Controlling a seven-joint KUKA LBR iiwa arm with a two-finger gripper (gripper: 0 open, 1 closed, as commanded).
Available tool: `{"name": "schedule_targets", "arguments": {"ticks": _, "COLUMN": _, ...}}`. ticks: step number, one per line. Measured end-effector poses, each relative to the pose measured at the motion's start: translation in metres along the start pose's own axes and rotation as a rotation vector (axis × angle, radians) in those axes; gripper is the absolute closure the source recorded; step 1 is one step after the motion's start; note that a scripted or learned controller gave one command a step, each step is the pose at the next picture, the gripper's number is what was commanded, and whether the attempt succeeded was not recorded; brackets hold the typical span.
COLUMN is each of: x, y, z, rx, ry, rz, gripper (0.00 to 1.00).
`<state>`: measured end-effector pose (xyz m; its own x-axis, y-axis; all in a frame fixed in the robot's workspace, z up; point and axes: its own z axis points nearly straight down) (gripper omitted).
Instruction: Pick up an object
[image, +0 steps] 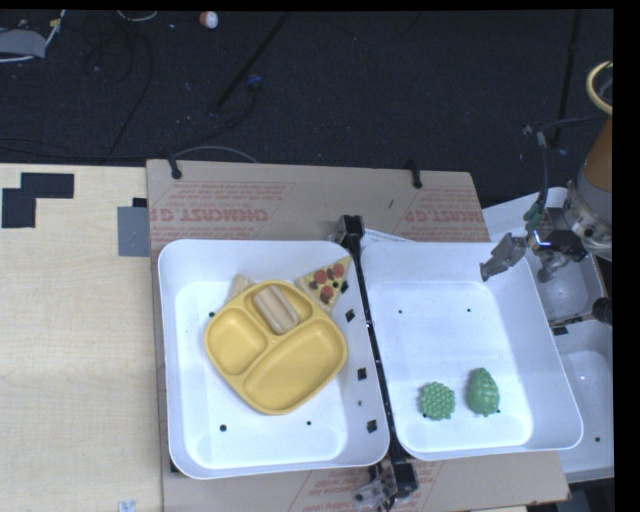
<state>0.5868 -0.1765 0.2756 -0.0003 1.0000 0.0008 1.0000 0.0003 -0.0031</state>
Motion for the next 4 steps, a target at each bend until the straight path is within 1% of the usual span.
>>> {"name": "schedule_targets", "arguments": {"ticks": 1, "x": -0.004, "y": -0.008, "z": 0.060, "rx": 0.005, "ry": 0.001, "rz": 0.001, "gripper": 0.00}}
{"name": "schedule_targets", "arguments": {"ticks": 2, "x": -0.005, "y": -0.017, "z": 0.108, "rx": 0.004, "ry": 0.001, "rz": 0.001, "gripper": 0.00}}
{"name": "schedule_targets", "arguments": {"ticks": 3, "x": 0.003, "y": -0.017, "z": 0.170, "rx": 0.004, "ry": 0.002, "rz": 0.001, "gripper": 0.00}}
{"name": "schedule_targets", "arguments": {"ticks": 4, "x": 0.001, "y": -0.016, "z": 0.157, "rx": 0.002, "ry": 0.001, "rz": 0.003, "gripper": 1.00}}
